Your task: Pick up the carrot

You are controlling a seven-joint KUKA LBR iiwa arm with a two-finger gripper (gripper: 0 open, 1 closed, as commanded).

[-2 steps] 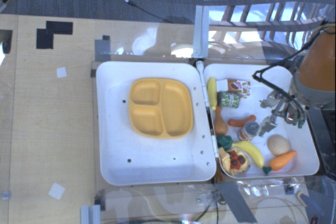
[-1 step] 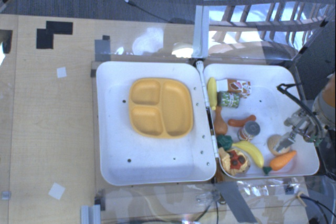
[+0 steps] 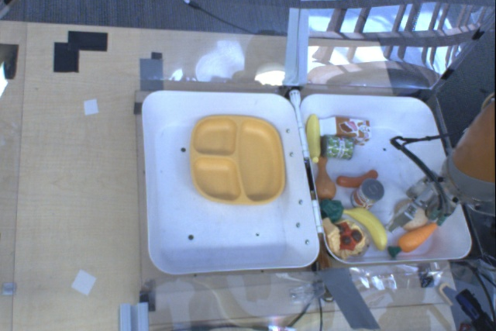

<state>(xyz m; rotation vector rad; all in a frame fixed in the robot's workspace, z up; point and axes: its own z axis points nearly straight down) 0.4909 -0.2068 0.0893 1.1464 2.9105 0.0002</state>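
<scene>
While the yellow divided plate [image 3: 236, 159] sits alone in the left bin [image 3: 167, 244], the food clutter crowds the right bin [image 3: 411, 108]: a banana [image 3: 367, 225] lies mid-bin, and the carrot [image 3: 417, 237] rests near that bin's front right corner. The claw [image 3: 411, 212] hangs just above the carrot, seemingly lining up a grasp; whether it is released or clenched cannot be told.
</scene>
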